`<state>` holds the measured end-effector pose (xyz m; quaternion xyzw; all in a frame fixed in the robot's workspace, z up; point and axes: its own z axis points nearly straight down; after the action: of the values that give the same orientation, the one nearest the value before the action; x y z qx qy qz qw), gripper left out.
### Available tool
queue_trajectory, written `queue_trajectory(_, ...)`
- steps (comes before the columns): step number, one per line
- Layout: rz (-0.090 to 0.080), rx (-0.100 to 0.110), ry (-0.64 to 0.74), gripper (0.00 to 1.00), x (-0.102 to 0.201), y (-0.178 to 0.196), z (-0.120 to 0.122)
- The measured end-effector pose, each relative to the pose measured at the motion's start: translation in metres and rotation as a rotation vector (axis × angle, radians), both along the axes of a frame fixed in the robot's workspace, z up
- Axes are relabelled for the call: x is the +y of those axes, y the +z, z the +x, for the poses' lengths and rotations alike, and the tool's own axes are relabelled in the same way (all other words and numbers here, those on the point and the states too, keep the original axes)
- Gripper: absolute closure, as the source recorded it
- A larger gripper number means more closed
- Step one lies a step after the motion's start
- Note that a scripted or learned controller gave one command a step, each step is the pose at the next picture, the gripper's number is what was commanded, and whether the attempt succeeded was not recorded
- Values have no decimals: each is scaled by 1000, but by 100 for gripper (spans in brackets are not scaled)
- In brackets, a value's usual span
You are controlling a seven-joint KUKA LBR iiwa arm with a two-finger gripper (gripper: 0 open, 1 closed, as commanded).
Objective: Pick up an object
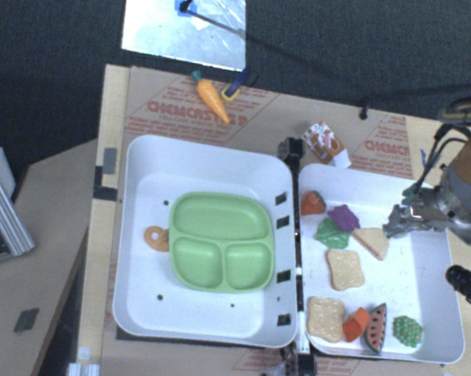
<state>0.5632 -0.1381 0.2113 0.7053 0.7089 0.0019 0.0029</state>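
Observation:
My gripper hangs over the right bin near its upper right, just right of a tan wedge-shaped toy piece. Nothing shows between its fingers. Toy food lies in that bin: an orange-red piece, a purple piece, a green leafy piece, a toast slice, another toast slice, a red-orange block, a watermelon slice and a green broccoli.
The left bin holds a green divided plate and a small orange ring. Behind the bins lie a toy carrot and a small wrapped item. A silver sheet lies at the back.

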Motion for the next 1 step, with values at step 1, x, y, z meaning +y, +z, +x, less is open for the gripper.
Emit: queue_trajectory(1, 1, 4, 0, 100, 0, 14, 1)
